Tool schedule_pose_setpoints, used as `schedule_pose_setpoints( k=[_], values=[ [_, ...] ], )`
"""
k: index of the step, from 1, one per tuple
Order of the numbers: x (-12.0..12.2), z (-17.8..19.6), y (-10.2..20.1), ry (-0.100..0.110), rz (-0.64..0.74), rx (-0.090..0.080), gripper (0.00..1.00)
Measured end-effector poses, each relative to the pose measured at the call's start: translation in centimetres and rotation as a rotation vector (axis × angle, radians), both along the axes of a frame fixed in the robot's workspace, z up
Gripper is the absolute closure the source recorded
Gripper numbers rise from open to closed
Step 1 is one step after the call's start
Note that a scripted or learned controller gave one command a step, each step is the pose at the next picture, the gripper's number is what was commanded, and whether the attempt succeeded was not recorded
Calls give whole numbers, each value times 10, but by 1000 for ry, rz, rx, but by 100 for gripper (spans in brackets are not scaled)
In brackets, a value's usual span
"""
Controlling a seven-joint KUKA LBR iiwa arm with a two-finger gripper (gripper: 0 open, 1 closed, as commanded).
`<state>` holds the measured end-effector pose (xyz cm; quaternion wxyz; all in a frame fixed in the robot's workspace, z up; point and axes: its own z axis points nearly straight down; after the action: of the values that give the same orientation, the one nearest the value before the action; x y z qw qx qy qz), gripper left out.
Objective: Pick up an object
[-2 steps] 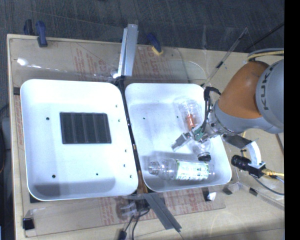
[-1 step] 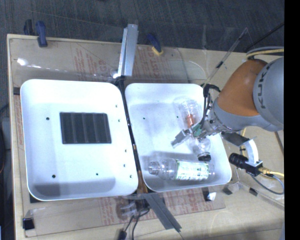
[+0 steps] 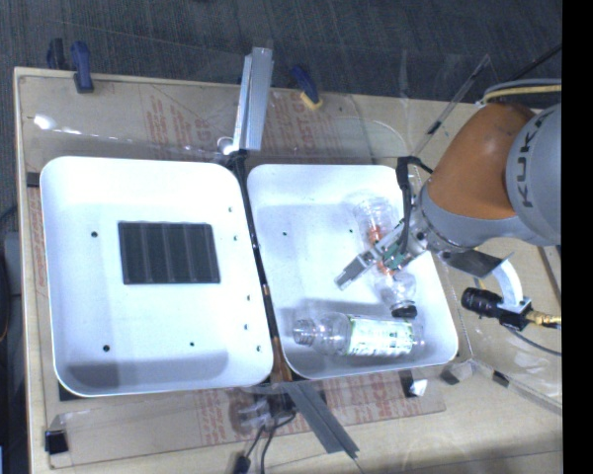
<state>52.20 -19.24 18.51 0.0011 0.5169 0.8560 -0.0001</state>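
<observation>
I hang my pincer point(image 3: 361, 268) low in the right bin point(image 3: 306, 191), near the clear bottle point(image 3: 361, 336), for a grab; its grip I cannot tell.

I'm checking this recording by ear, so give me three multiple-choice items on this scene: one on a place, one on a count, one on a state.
1. Where does the clear plastic bottle lie?
A. left bin
B. right bin
C. on the bench

2. How many white bins stand on the bench?
A. one
B. two
C. three

3. How does the bottle rest?
A. on its side
B. upright
C. lifted by the gripper

Answers: 1 B, it lies along the right bin's near edge. 2 B, the left bin with its dark grated panel sits beside the right. 3 A, it lies flat, below the gripper.
</observation>
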Motion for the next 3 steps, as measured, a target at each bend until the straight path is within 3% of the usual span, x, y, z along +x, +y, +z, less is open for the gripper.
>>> schedule_pose_setpoints(
  k=[1, 2, 3],
  values=[
    [9, -32, -17, 6, -62, 3, 0],
    [2, -16, -3, 5, 184, 3, 0],
    [-22, 5, -17, 5, 16, 2, 0]
  ],
)
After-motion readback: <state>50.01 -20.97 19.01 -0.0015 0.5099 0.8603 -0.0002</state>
